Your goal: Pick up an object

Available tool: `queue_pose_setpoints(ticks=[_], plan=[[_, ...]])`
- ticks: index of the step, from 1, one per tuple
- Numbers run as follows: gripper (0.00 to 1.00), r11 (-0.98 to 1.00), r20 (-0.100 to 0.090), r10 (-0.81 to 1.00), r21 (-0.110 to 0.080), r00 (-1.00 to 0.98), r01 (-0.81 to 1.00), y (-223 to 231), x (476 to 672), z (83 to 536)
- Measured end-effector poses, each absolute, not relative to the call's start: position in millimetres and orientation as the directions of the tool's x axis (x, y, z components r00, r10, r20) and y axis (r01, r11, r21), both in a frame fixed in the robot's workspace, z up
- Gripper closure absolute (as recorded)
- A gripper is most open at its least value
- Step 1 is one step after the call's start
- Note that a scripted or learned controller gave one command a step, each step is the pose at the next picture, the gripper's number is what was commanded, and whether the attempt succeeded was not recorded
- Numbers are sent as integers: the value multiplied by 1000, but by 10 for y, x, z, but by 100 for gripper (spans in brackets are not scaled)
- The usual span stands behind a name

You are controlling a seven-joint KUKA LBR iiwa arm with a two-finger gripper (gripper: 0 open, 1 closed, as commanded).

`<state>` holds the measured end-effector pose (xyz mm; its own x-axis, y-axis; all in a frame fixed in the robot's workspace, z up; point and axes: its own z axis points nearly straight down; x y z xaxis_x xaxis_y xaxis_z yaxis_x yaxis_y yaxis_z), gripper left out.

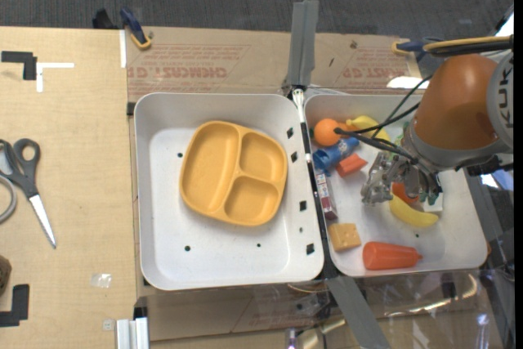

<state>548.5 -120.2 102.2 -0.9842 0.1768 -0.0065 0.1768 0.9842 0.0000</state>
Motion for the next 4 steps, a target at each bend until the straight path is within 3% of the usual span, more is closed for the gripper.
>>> queue_pose_setpoints(ticks=[1, 2, 3, 4], plan=[[0, 984, -6, 177, 0, -984, 177, -1201, 5485, 1022], [0, 973, -5, 230, 0, -973, 230, -1164, 6312, 941], [0, 935, 3, 355, -7, -935, 355, -1034, 6375, 935], [0, 805, 5, 593, -4, -805, 593, -959, 6372, 918]])
